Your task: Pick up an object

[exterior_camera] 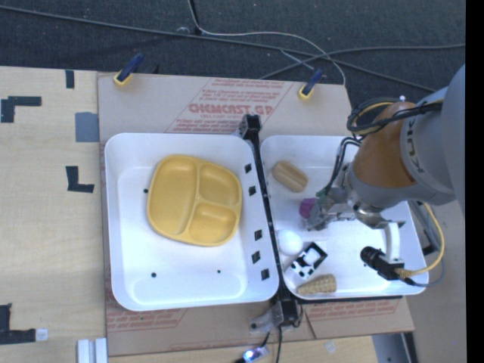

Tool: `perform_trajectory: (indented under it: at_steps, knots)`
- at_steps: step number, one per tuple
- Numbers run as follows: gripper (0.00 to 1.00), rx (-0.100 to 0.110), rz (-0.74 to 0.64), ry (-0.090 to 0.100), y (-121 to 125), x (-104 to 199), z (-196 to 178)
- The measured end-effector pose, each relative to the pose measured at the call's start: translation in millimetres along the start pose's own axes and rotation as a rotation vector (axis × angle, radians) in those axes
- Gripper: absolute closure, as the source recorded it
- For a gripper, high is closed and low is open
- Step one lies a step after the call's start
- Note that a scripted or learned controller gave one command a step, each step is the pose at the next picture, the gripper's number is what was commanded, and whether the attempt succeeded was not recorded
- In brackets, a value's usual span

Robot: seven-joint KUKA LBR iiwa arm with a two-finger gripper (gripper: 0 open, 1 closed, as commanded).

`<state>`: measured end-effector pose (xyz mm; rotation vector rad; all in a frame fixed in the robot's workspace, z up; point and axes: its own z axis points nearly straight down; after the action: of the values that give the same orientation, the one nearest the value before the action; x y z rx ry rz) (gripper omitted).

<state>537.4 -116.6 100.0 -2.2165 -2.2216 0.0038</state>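
Low in the right bin (344,148), the gripper (321,212) sat beside a small purple object (308,207), which lay just at its nine o'clock. Whether the purple piece was actually pinched could not be told from the camera view, nor how the gripper was set, since the grey wrist with its orange band (382,161) covered most of it from above. The arm reached in from three o'clock, probably so it could drop almost straight down onto that cluster.

Around the gripper lay the other candidates for picking: a tan bread-like roll (290,175) at about eleven o'clock, a white ball (289,241) at seven o'clock close to the divider, a black-and-white block (308,259) near six o'clock, and a waffle cone (316,283) against the bin's near wall. Loose placement like this suited random grasp attempts.

A yellow divided plate (194,200) lay in the left bin (121,225), well apart from the arm.

Both bins rested on a cardboard sheet (227,104) held by yellow and blue clamps (129,68) at its far edge, on a pale wooden bench (45,225); beyond it lay dark carpet crossed by cables (249,35)
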Motion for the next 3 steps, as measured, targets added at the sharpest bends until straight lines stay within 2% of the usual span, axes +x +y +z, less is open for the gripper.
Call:
perform_trajectory:
  at_steps: [1, 3]
  knots:
    - [1.0, -0.005, 0.001, -0.001, 0.3, 4.8, -42.3]
    - [1.0, -0.009, 0.001, -0.002, 0.9, 13.0, -154.4]
